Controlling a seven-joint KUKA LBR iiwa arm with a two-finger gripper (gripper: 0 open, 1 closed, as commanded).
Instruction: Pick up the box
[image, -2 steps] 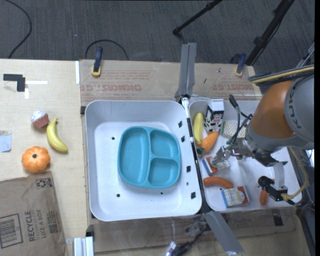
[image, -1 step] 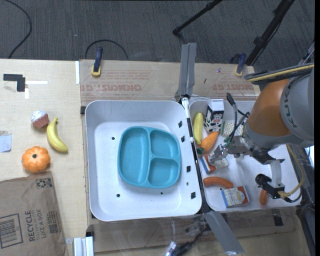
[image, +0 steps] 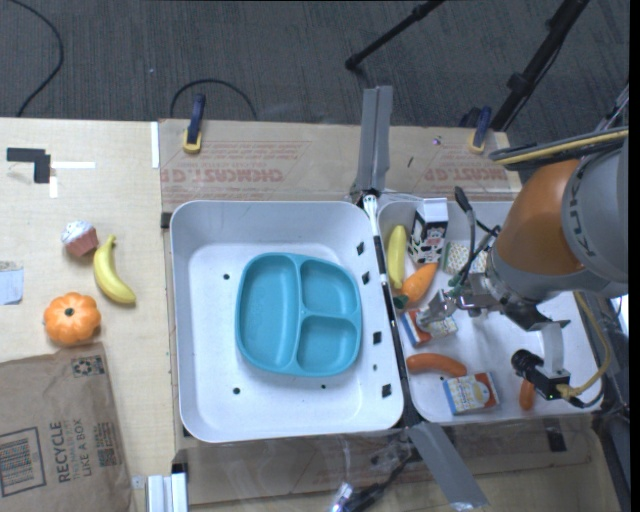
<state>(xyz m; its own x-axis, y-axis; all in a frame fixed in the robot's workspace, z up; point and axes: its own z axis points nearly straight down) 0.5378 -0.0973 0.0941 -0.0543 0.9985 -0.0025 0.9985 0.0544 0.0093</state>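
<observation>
A small flat box (image: 468, 392) with a red edge and a blue-and-white face lies near the front of the right bin (image: 575, 320). My gripper (image: 440, 312) hangs low over the bin's left-middle part, behind and to the left of that box and apart from it. Right under the gripper lies a small red-and-white item (image: 415, 326), partly hidden by it. A black-and-white milk carton (image: 431, 228) stands at the bin's back.
The right bin also holds a banana (image: 397, 254), a carrot (image: 420, 283), a sausage (image: 436, 364) and a small orange piece (image: 527, 394). A blue divided plate (image: 298, 314) sits in the left bin (image: 200, 330). A banana, a pumpkin and a cupcake lie on the bench at left.
</observation>
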